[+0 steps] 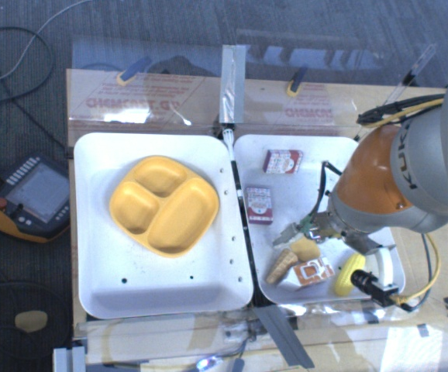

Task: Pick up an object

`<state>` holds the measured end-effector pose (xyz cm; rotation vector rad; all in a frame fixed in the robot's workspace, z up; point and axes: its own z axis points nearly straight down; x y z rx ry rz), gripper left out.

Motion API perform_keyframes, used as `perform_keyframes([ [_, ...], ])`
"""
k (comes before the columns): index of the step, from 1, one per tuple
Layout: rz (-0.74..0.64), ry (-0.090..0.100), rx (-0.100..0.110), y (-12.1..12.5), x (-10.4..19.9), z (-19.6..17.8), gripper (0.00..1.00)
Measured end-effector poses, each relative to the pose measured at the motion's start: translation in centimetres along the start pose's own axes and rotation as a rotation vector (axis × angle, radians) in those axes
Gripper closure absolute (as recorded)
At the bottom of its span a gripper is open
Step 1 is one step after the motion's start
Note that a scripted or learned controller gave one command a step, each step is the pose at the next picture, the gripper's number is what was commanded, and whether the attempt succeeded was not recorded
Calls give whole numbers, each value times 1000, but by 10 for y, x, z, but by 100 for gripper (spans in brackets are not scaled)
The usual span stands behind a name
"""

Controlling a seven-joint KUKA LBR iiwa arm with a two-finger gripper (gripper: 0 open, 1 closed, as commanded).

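Jaw opening cannot be told. Gripper sits low in the right bin, right of frame centre, just beside a tan cone-shaped toy and an orange packet. Two red cartons lie apart, higher up. Yellow divided plate occupies the left bin.

I see a yellow three-compartment plate lying right side up, turned at a diagonal, mid left bin. In the right bin, a red-and-white box lies flat near the far wall, and a second red box lies by the left wall. Toward the near wall lie a tan cone, an orange-and-white packet just beside it, and a yellow piece, possibly toy fruit.
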<state>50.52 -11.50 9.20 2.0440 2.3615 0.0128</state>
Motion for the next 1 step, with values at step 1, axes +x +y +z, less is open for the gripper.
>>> perform_keyframes([
  [1,140,9,11,17,-5,1,0],
])
